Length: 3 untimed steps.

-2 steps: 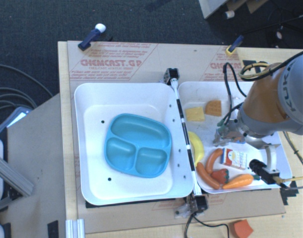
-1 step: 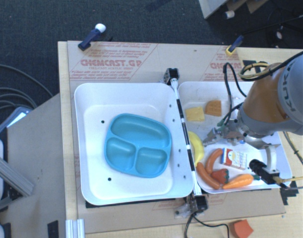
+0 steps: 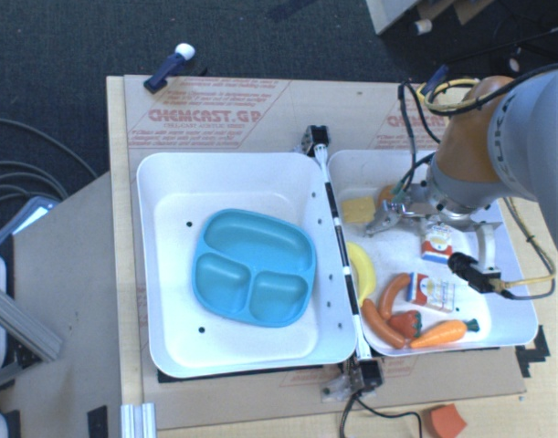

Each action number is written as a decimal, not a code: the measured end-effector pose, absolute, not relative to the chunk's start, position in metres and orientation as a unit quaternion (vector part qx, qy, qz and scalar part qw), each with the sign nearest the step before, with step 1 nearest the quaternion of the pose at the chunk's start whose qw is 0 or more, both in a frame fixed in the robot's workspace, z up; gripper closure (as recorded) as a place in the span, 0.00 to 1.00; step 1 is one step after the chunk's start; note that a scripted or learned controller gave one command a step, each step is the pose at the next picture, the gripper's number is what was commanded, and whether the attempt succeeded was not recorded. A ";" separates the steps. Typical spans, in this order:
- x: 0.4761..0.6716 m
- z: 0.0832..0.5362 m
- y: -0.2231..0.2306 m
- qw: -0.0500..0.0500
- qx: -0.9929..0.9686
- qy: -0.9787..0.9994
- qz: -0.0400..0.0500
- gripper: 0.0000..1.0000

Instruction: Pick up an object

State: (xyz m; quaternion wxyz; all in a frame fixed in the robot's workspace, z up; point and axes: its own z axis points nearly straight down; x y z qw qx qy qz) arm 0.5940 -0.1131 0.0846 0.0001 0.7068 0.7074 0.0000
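My gripper (image 3: pixel 384 218) hangs low over the back of the right bin (image 3: pixel 521 322), under the grey arm with its orange band. It sits just right of a flat yellow piece (image 3: pixel 357 211) and beside a small orange item (image 3: pixel 388 194). In the same bin lie a banana (image 3: pixel 362 273), two sausages (image 3: pixel 380 323), a carrot (image 3: pixel 440 334), a red piece (image 3: pixel 405 323), a small red-and-white carton (image 3: pixel 437 245) and a printed box (image 3: pixel 436 292). I see nothing held in the gripper.
A blue divided plate (image 3: pixel 254 266) lies in the left bin (image 3: pixel 160 208). A divider rail (image 3: pixel 331 217) runs between the bins. A blue-and-white tool (image 3: pixel 168 68) rests at the bench's back left corner. Cables trail from the arm on the right.
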 end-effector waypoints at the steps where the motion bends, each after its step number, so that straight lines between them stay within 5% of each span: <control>1: 0.594 0.095 -0.113 0.001 0.706 0.708 0.000 1.00; 2: 0.594 0.094 -0.113 0.000 0.706 0.708 0.000 0.00; 3: 0.593 0.085 -0.123 -0.001 0.707 0.707 -0.001 0.00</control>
